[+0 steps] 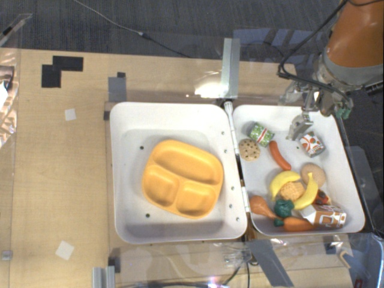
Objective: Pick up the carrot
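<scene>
We see the carrot (296,224) lying unpicked at the right bin's (346,141) near edge. Our claw (302,125) hangs well apart from it; we cannot tell how it is set.

- A light wooden bench (54,179) sits on a dark carpet floor (180,11).
- Black tape squares (60,69) mark the bench's far left part.
- Bright light (210,89) shines near its middle.
</scene>
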